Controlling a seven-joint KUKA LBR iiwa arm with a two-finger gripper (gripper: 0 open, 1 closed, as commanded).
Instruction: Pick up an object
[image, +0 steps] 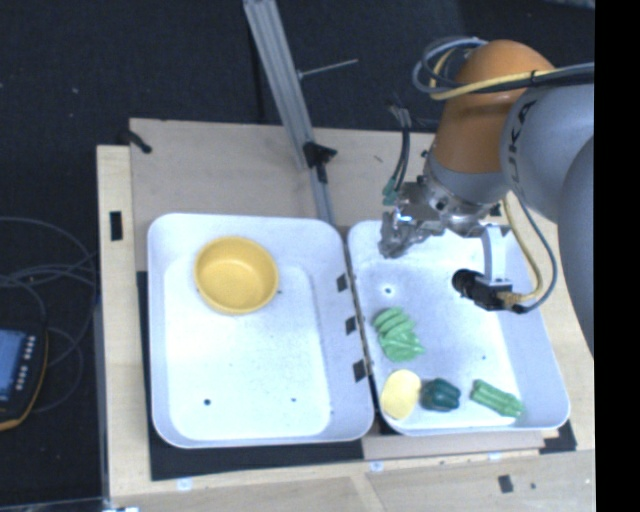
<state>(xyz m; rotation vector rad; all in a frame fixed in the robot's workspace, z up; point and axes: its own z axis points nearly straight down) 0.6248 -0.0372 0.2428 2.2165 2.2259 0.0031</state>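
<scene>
Hovering over the right bin's (540, 340) far corner, metal claw (392, 240); finger state not discernible. Below it lie ridged green vegetable (397, 334), smooth yellow lemon (401, 393), glossy dark pepper (439, 396). Round yellow bowl (236, 274) sits well left.

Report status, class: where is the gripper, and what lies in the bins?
Gripper over right bin's far corner, nothing between fingers. Four items near front: light green piece, yellow piece, dark green piece, green piece. Yellow bowl in left bin.
</scene>
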